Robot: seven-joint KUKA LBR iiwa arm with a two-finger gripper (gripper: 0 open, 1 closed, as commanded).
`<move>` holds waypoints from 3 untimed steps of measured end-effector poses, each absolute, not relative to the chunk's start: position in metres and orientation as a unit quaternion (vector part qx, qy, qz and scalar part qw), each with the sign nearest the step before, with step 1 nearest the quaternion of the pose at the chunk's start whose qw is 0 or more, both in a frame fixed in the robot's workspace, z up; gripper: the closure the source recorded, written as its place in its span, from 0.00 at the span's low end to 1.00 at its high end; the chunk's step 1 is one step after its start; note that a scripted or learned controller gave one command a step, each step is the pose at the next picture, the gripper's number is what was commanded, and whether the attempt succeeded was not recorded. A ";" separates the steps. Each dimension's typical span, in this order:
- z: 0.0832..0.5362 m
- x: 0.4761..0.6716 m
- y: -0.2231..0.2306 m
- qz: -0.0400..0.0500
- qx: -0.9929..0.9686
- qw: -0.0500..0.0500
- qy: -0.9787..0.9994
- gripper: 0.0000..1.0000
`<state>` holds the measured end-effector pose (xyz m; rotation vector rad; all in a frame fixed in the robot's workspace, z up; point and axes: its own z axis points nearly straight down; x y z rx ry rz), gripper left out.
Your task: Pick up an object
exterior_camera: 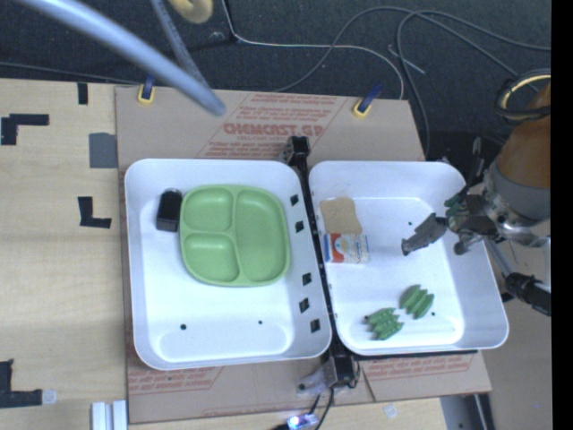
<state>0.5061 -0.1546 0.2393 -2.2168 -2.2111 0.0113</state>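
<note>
Gripper (430, 231) hangs over the right bin (448, 176) near its right wall; whether its fingers are apart, I cannot tell. Green pods (400, 312) lie below it, near the bin's front edge, well apart.

Bench surface and items resting directly on it

The wooden bench (54, 267) carries a printed cardboard sheet (269, 124). On the sheet, the left white bin (143, 321) and right white bin (479, 325) sit side by side, with their inner rims touching.
</note>
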 end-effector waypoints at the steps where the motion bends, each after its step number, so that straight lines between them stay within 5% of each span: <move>1: 0.245 0.509 -0.154 0.001 -0.707 0.001 -0.707 0.00; 3: 0.149 0.505 -0.141 0.002 -0.707 0.003 -0.707 0.00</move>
